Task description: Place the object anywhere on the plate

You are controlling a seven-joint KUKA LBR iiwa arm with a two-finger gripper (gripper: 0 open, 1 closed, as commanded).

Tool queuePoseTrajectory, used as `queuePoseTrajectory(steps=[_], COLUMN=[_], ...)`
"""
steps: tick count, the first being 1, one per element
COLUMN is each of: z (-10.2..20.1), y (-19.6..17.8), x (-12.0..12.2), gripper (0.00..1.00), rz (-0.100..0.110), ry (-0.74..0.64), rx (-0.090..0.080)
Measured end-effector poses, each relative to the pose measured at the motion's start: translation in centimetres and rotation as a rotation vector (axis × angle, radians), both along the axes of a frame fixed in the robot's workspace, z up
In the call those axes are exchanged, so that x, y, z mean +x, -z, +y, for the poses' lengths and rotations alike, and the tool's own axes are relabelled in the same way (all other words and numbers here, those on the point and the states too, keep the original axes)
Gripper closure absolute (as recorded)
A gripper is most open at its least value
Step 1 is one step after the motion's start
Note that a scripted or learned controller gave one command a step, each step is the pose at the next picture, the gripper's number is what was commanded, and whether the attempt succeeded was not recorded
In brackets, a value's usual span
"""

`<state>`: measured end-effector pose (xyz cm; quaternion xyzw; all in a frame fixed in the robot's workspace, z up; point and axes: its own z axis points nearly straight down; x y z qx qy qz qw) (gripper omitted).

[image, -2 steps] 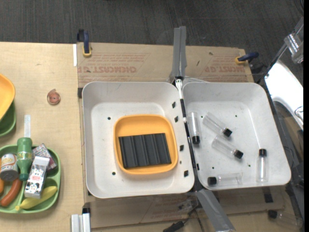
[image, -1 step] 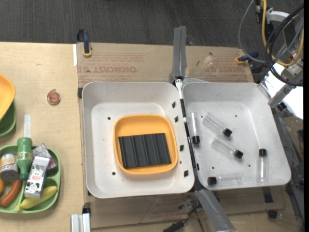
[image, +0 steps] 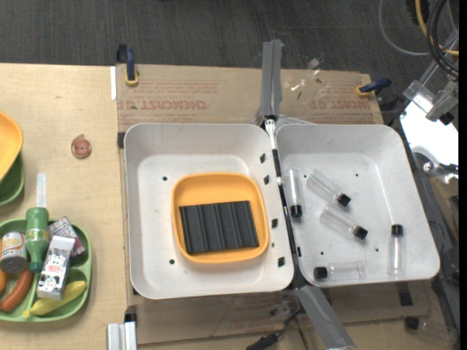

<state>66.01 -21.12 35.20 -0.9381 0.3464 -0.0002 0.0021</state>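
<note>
An orange square plate (image: 219, 183) lies in the middle of the left white bin (image: 146, 195). A dark grey ridged block (image: 219, 225) rests flat on the plate and covers most of its floor. In the right white bin (image: 383, 152) lie several clear vials with black caps. One vial (image: 292, 192) is by the left wall, two more (image: 328, 189) (image: 343, 223) are near the middle, one (image: 395, 248) is at the right, and one (image: 341, 271) is along the front wall.
A green tray (image: 76, 286) of toy food and small bottles sits at the bench's lower left, with an orange dish (image: 7, 148) above it. A small pink disc (image: 82, 146) lies on the wood. Clamps (image: 128, 64) hold the cardboard behind the bins. Cables and equipment (image: 438, 86) crowd the upper right.
</note>
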Motion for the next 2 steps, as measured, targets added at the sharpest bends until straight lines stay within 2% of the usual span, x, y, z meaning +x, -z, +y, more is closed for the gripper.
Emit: queuePoseTrajectory(steps=[1,2], z=[-0.7,-0.88], y=[-8.18,-8.8], x=[0.02,0.02], gripper=[1.0,1.0], rz=[-0.001,-0.003], ry=[-0.234,-0.51], rx=[0.001,0.001])
